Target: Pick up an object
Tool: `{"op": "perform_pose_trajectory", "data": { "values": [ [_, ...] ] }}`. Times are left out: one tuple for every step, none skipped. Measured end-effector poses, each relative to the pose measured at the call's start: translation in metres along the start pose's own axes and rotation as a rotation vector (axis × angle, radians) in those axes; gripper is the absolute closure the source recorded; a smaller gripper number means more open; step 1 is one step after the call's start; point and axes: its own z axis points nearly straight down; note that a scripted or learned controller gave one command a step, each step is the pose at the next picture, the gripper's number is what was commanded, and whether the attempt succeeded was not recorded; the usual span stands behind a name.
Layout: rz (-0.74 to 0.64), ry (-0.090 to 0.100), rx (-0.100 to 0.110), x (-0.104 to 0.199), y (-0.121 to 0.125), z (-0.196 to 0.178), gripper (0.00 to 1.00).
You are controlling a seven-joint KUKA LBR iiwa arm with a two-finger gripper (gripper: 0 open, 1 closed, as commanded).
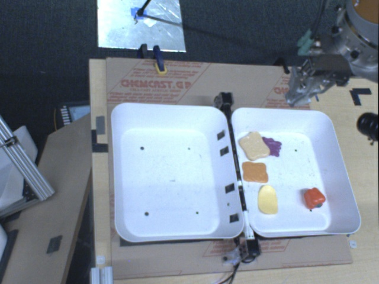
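The right bin [331, 136] holds several small objects. A tan bread-shaped piece [254, 145] lies near its left wall, with a purple piece [272, 145] touching its right side. Below them sit an orange square piece [255, 172] and a yellow oval piece [267, 199]. A red-orange piece [314, 197] rests toward the bin's lower right. My gripper [301, 90] hangs over the back edge of the right bin, well above and behind the objects. Nothing shows between its fingers.
The left bin [118, 158] sits beside the right one, joined by a black hinged divider [232, 158]. Both rest on a cardboard sheet [177, 78]. A shiny foil sheet [141, 15] lies at the back. A metal frame [21, 164] stands at the left.
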Motion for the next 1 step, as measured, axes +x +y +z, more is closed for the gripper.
{"op": "perform_pose_trajectory", "data": {
  "values": [
    [-0.004,-0.003,0.020,0.0812,-0.0010,0.1367,1.00]
  ]
}}
